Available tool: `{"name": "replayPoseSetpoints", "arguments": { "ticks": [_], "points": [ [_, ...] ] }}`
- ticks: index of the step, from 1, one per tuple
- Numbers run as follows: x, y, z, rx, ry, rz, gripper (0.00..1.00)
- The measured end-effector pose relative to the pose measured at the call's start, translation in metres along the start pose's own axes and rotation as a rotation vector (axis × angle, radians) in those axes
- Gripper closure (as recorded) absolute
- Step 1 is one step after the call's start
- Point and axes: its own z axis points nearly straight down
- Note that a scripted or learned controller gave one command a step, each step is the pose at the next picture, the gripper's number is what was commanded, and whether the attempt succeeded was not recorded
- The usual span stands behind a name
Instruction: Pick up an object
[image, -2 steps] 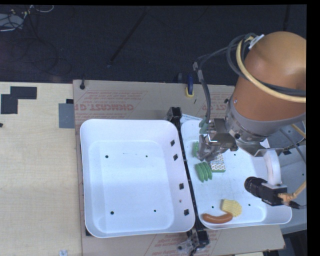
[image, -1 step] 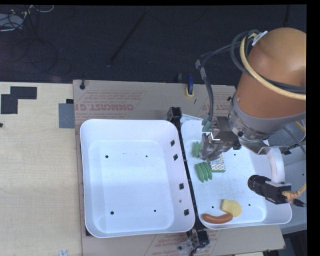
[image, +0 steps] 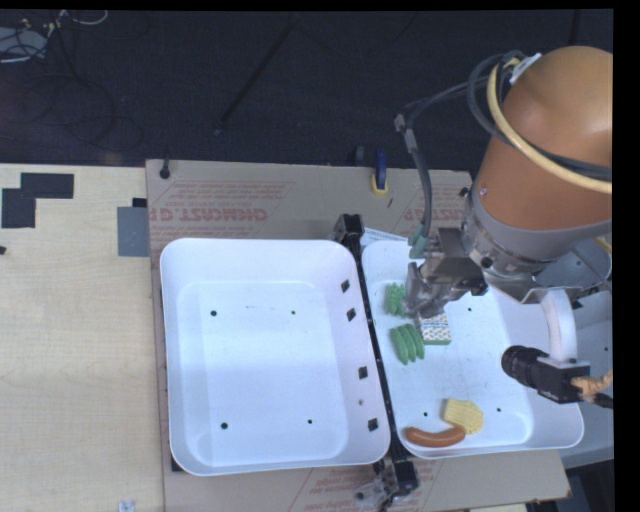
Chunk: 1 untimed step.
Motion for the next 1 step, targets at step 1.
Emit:
{"name": "replayPoseSetpoints", "arguments": {
  "ticks": [1],
  "points": [
    [-0.0007,0.0004,-0.0093,0.003,-0.001,-0.004,1.0]
  ]
}}
